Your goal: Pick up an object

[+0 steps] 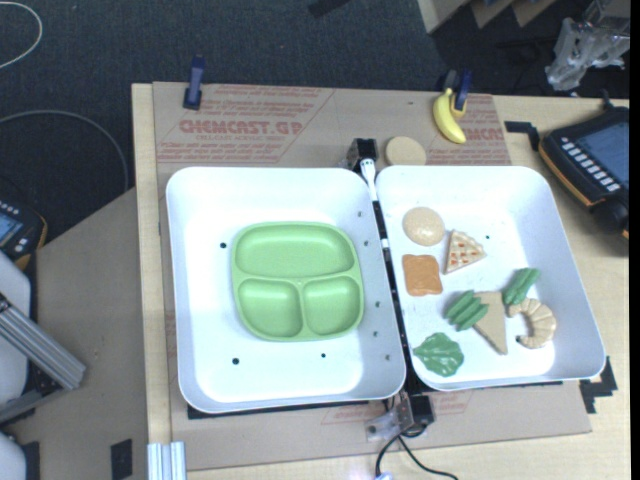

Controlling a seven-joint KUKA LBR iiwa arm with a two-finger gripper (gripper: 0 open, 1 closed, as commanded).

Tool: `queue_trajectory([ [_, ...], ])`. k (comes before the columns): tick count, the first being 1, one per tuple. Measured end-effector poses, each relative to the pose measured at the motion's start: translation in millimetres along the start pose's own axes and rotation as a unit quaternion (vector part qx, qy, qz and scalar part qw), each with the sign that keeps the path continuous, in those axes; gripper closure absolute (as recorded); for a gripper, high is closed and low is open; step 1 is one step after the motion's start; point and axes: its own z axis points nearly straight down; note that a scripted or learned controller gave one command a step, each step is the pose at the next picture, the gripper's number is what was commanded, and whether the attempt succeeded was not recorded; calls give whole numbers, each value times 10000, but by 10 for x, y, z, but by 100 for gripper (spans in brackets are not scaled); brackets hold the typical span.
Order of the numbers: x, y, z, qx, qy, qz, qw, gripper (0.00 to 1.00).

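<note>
Two bins [190, 268], green tray [297, 279]; toy food [423, 225]

green tray [296, 293], left bin [200, 268], perhaps toy food [445, 253]

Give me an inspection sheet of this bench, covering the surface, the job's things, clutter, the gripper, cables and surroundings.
Surface: brown protective sheet with red print, bearing two shallow white bins, left bin and right bin, side by side.
Job's things: in the right bin, toy foods: round beige bun, pizza slice, orange toast square, two green bean bundles, tan wedge, croissant, green leafy piece. Green three-compartment plastic plate in the left bin.
Clutter: yellow banana and beige disc outside the bins.
Gripper: nothing seen.
Cables: black cable at the front edge; white cable on the floor.
Surroundings: dark carpet; handheld control pendant at right.
</note>
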Motion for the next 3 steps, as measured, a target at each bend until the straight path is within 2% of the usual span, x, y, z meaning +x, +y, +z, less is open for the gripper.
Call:
queue_trajectory([
  [1, -486, -262, 1054, 72, 20, 26, 10000, 100],
  [2, -486, -727, 1656, 69, 25, 19, 10000, 100],
  [3, -90, -1385, 2083, 64, 29, 10, 10000, 100],
])
